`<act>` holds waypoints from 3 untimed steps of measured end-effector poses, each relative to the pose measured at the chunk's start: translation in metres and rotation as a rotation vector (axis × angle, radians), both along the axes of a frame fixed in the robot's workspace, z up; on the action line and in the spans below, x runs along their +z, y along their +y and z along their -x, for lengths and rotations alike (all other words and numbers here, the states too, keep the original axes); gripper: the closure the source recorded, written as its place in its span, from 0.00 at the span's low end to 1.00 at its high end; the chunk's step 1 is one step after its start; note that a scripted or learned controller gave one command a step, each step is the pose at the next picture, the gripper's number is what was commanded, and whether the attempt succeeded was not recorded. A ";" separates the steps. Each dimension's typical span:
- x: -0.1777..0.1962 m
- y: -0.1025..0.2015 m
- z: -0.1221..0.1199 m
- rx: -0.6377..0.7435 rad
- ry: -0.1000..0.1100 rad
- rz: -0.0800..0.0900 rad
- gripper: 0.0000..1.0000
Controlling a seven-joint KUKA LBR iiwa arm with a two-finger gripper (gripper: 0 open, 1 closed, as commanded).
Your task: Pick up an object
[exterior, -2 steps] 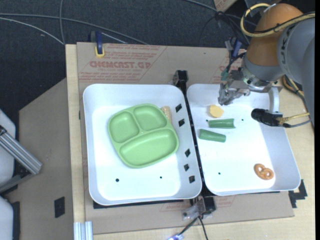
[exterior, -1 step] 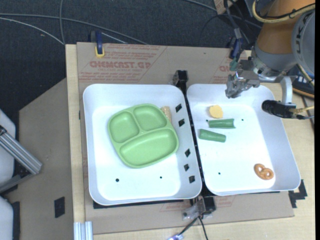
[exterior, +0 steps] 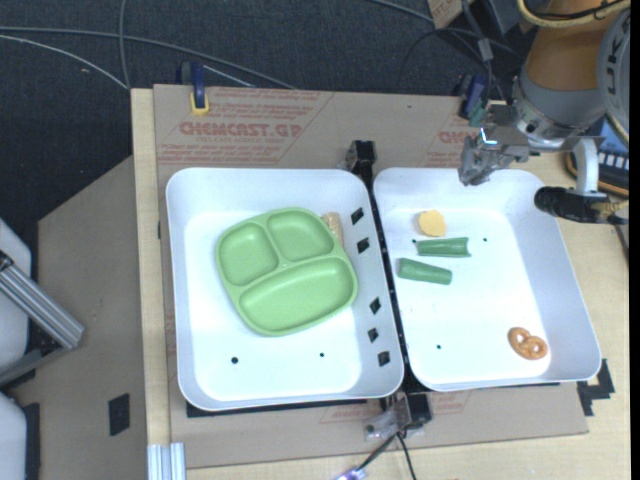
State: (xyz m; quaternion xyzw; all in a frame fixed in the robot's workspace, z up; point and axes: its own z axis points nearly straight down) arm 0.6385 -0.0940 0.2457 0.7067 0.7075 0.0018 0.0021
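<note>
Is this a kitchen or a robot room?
Probably a robot lab, not a kitchen: a robot arm reaches over two white bins, the food looks like toys, and cables trail across the floor.

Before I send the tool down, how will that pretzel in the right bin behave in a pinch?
The pretzel looks small and thin with open loops, so probably light and brittle. It lies flat near the right bin wall, so it may slide when nudged rather than roll.
</note>
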 end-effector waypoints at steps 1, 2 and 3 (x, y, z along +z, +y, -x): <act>-0.005 0.061 0.016 0.005 0.008 -0.004 1.00; -0.002 0.117 0.028 0.005 0.008 -0.004 1.00; 0.004 0.165 0.052 0.005 0.009 -0.004 1.00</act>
